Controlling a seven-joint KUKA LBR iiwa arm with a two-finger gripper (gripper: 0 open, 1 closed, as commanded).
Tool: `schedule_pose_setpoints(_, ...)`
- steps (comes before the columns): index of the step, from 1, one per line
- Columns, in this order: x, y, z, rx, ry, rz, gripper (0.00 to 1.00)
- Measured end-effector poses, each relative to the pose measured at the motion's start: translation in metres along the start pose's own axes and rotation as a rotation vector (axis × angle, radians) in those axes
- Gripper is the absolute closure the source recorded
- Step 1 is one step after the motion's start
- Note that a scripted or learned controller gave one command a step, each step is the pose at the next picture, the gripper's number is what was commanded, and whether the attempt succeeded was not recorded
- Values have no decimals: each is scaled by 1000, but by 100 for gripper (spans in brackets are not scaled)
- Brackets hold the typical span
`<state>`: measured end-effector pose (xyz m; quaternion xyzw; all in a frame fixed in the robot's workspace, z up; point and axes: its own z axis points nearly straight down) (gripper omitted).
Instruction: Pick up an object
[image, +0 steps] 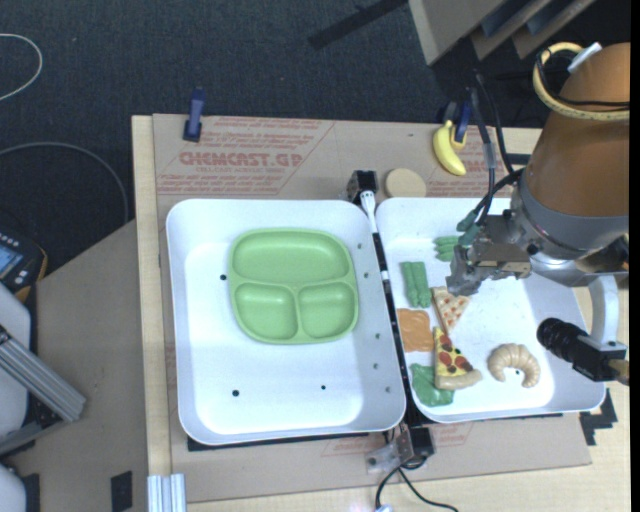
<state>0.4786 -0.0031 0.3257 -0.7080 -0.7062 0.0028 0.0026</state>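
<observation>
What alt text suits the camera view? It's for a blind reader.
The gripper hangs over the right bin, above toy pizza slices and beside a croissant. The left bin holds a green divided plate.

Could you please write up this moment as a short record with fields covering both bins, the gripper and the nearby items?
left bin: white bin holding a green three-compartment plate
right bin: white bin holding a toy pizza slice, tan croissant, green strip, orange slab
gripper: gripper above the right bin's upper middle, next to the green strip
outside bins: yellow banana on the board
</observation>
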Motion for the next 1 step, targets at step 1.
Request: schedule_pose_setpoints(1,59,1,-60,-15,3,-10,100)
